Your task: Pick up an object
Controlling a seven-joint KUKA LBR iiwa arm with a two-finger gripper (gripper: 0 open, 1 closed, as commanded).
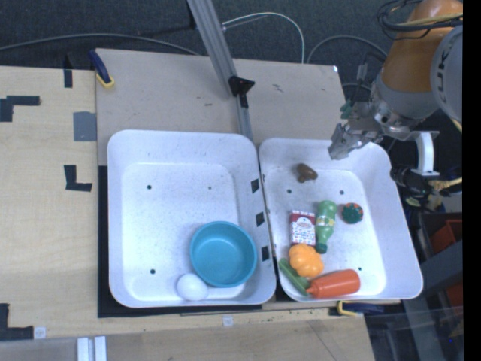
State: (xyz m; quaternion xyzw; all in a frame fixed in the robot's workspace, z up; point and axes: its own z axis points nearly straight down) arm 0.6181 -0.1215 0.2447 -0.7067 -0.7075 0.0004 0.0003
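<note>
My gripper (340,147) hangs over the back edge of the right bin (391,194), up and to the right of a small brown lump (305,173). Nothing shows between its fingers. Further forward in that bin lie a red and white carton (303,228), a green bottle (325,222), a dark green ball with a red spot (352,213), an orange pepper (305,259), a green pod (291,274) and a red-orange carrot (334,283).
The left bin (150,171) holds a blue bowl (222,253) and a white egg (191,286) near its front. A slanted metal pole (218,43) crosses the bench behind the bins. Cables lie on the dark floor at the back.
</note>
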